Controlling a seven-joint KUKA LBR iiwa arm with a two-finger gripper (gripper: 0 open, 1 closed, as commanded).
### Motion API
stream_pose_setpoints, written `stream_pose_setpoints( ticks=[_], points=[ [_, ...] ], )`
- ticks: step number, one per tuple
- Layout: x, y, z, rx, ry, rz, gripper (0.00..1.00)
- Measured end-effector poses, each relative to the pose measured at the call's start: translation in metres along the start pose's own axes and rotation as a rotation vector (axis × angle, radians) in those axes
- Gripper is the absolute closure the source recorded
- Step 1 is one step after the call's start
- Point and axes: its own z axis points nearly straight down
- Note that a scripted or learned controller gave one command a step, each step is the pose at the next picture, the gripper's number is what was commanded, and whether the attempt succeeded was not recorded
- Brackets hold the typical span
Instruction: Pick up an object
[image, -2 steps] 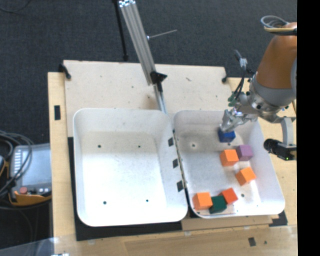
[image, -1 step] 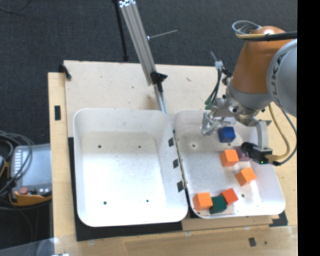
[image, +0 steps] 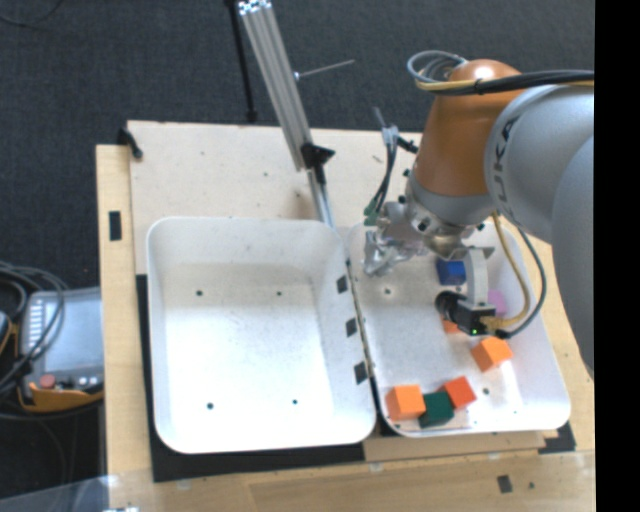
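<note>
A robotics lab: arm (image: 520, 140), bench (image: 220, 160), white bins (image: 170, 250).

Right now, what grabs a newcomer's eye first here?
The big grey arm with its orange band, coming in from the right over the right bin. Next, the bright blocks bunched at that bin's near edge: an orange block, a green block, a red-orange block. The pincer sits low by the divide between the bins.

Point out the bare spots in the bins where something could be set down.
Left bin: bare floor from wall to wall. Right bin: a bare strip along the divider, below the gripper. Crowded: its near corner, around the orange block, green block and orange-red block.
</note>
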Motion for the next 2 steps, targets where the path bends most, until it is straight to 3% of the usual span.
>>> stream_pose_setpoints(
  ticks=[1,2],
  points=[
    [0.052,0.013,0.005,-0.002,0.000,-0.001,1.00],
    [0.103,0.009,-0.005,-0.003,0.001,-0.002,1.00]
  ],
)
